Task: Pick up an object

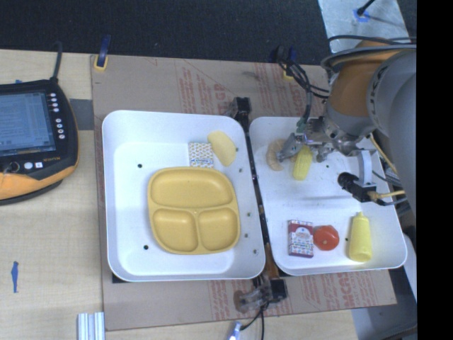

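Bench cardboard carries two white bins; the right bin [396,257] holds a yellow corn cob [302,166] near its far end. The gripper [304,147] sits directly over it, finger state indeterminate. Cob appears light, rigid, smooth; grasp across its middle.

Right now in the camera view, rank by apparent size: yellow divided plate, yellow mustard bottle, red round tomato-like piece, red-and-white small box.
1. Yellow divided plate, by far largest.
2. Yellow mustard bottle and red-and-white small box: too close to rank.
3. Red round tomato-like piece.
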### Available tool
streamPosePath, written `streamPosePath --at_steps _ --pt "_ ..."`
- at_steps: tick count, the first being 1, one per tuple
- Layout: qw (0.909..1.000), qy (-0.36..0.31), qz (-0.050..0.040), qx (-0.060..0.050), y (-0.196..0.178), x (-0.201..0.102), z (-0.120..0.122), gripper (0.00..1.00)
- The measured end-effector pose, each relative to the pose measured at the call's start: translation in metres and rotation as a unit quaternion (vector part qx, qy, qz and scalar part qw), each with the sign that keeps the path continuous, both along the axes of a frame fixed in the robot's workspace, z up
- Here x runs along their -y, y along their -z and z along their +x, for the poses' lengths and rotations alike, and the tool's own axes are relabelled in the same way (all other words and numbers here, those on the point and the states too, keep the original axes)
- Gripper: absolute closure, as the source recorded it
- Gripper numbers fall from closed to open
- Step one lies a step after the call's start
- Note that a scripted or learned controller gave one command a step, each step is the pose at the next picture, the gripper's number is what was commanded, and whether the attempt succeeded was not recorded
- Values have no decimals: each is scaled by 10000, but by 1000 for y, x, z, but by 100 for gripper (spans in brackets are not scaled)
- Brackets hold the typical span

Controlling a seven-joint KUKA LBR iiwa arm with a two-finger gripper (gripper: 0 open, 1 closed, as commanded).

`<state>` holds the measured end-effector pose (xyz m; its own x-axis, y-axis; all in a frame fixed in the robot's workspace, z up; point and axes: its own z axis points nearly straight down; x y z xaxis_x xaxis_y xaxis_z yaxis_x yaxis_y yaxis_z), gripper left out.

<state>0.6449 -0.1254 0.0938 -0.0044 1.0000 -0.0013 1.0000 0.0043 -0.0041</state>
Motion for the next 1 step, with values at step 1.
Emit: streamPosePath --at_steps 1 --pt "10000 -8 2 -55 1 -29 9 0"
